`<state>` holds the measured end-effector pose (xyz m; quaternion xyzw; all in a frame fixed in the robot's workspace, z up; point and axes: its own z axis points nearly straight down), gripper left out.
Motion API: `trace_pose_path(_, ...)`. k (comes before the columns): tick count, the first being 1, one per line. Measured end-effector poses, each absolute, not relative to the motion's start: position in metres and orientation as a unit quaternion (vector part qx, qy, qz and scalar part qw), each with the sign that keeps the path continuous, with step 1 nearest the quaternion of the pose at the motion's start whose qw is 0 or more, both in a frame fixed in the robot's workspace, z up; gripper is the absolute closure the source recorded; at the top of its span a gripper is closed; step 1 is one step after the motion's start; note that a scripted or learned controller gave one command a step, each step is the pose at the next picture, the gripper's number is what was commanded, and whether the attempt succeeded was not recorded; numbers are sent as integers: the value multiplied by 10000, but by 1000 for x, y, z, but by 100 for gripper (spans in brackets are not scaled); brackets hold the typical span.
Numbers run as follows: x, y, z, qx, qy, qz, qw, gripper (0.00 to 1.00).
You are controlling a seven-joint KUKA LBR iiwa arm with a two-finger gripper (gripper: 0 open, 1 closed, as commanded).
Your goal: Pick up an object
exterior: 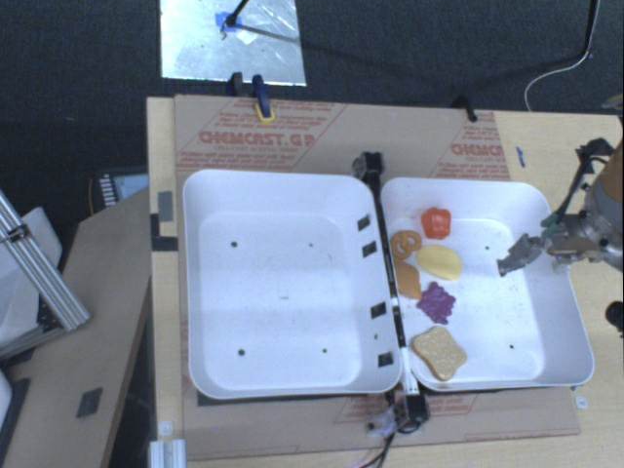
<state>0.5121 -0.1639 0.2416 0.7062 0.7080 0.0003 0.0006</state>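
We look down at a slant on a bench (pixel 322 125) covered with brown printed cardboard, carrying two shallow white bins side by side. The left bin (pixel 205 291) has a bare white floor with a few small dark dots. The right bin (pixel 556 359) holds a cluster of small toy foods, all gathered along its left wall. Nearest the bin's far edge sits a red-orange piece (pixel 436 222). Just below and left of it, close against the left wall, we see a tan pretzel-shaped piece (pixel 405 244), and beside that a yellow lemon-like piece (pixel 440 261). An orange-brown wedge (pixel 409 281) lies under the pretzel, touching or nearly touching the dividing edge. A purple bunch of grapes (pixel 437 303) sits just below the yellow piece. Nearest the bin's front left corner lies a tan slice of bread (pixel 440 352). The arm (pixel 595 237) reaches in over the right bin's right edge, and the gripper (pixel 511 259) hangs above the bin floor near the middle, pointing toward the foods but well apart from them, with bare white floor between. Nothing is between its fingers; we cannot tell whether they are spread or closed, since they appear as one small grey shape.
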Motion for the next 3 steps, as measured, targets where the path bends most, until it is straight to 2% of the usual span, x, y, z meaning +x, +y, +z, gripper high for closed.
trace_pose_path(1, 513, -164, 253, 7052, 7090, 12, 22, 100)
trace_pose_path(2, 545, -81, 300, 7024, 7117, 37, 20, 100)
trace_pose_path(3, 546, 11, 308, 7020, 7121, 24, -3, 100)
